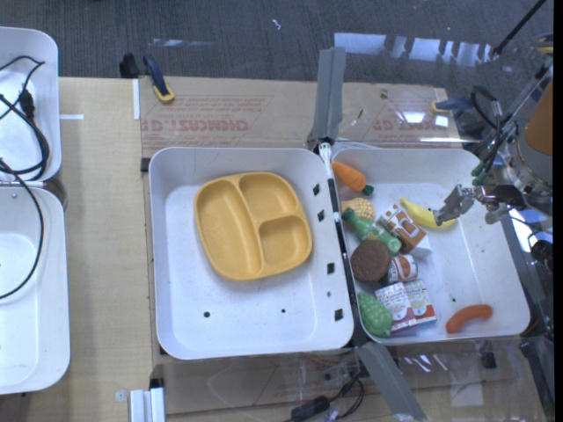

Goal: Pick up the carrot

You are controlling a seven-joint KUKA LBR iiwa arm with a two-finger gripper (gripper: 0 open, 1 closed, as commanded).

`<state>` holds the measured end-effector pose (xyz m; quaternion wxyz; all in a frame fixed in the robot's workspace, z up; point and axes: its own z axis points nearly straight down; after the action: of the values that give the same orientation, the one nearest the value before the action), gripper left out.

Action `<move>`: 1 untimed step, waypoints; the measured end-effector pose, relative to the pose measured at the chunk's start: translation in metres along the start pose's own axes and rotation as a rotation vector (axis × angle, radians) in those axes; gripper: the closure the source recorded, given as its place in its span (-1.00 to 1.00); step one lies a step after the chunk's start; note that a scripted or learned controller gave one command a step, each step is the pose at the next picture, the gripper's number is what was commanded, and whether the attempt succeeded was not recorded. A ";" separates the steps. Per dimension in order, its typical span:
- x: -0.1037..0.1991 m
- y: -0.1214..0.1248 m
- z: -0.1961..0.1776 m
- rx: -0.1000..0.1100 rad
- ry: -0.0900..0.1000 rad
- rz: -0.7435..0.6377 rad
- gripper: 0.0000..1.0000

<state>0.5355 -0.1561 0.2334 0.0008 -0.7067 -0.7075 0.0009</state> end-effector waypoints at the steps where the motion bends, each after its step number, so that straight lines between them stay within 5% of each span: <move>1: 0.030 0.077 0.052 -0.002 -0.001 -0.283 -1.00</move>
<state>0.6121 -0.1265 0.1811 0.0000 -0.5999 -0.8000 0.0006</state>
